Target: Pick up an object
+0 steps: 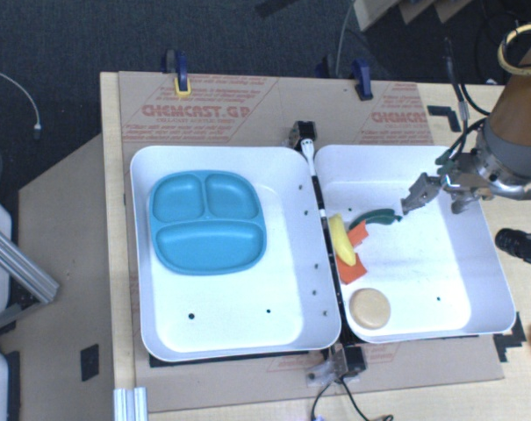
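Note:
The right bin (458, 274) holds a yellow banana (340, 240) against its left wall. An orange carrot-like piece (354, 266) lies beside and under the banana, and a green stem-shaped piece (378, 218) sits just above them. A round beige bun (369, 308) rests near the bin's front left corner. My gripper (434, 203) hangs over the upper right part of this bin, to the right of the green piece and apart from it. Its fingers are spread open with nothing between them.
A blue divided plate (208, 220) lies in the left bin (247, 318). Black clamps (304, 135) sit at the seam between the bins. A dark knob (516, 244) juts in at the right bin's right rim. Blue clips hold the cardboard base at the back.

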You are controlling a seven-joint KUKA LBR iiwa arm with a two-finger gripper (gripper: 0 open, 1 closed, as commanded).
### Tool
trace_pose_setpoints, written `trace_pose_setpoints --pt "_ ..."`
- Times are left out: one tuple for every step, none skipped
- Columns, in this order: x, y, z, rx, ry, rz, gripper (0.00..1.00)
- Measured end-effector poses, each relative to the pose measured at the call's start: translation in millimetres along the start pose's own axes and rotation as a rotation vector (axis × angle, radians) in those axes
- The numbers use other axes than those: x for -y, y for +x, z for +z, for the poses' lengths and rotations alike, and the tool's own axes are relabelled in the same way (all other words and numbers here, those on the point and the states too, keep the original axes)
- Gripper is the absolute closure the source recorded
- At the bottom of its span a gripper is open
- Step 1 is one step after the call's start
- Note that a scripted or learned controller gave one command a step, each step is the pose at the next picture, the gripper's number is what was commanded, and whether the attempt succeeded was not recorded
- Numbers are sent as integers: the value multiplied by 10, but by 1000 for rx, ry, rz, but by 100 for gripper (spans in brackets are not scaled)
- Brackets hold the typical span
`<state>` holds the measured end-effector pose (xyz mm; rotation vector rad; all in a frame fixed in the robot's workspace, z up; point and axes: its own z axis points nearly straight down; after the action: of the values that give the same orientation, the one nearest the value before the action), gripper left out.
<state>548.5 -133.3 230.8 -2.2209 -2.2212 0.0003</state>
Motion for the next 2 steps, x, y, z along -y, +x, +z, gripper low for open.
trace_pose_setpoints --pt "-57 6 601 -1 3 0 0" --pt "-93 74 1060 -2 4 0 0"
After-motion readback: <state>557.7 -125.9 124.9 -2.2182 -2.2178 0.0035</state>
